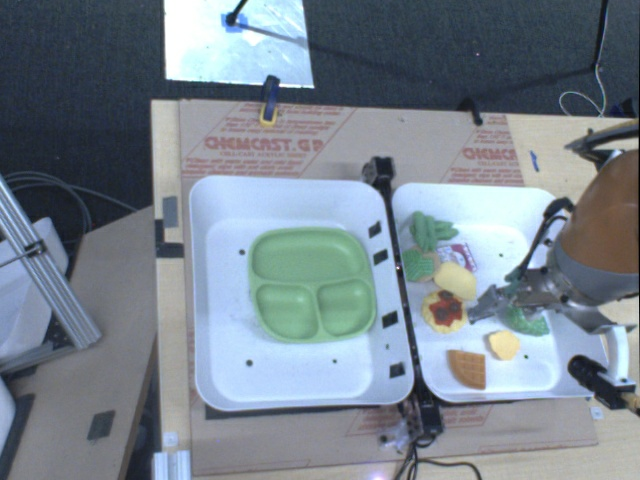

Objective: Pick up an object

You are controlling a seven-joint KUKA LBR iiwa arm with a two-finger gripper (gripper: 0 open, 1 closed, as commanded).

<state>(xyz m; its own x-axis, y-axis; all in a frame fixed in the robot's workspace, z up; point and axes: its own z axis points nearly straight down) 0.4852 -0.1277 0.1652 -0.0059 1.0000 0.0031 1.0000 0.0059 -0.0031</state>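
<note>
The camera view looks down on a tabletop [300, 133] carrying 2 shallow white bins side by side. The left bin [215, 298] holds a green divided tray [312, 283] with 3 compartments, lying flat near its middle. The right bin [545, 368] holds the small toy foods: a green leafy piece [432, 231] near the back, a yellow rounded piece [456, 280] just in front of it, a round red-and-yellow piece [443, 311] touching the yellow one's near side, a waffle-like orange piece [467, 368] by the front wall, and a small yellow chunk [504, 345] just beside it.

The arm [605, 233] reaches in from the right, low over the right bin. Its end effector [490, 303] sits just right of the red-and-yellow piece, above a green item [527, 320]. Whether it is released or clenched, I cannot tell; nothing is visibly between its tips.
</note>
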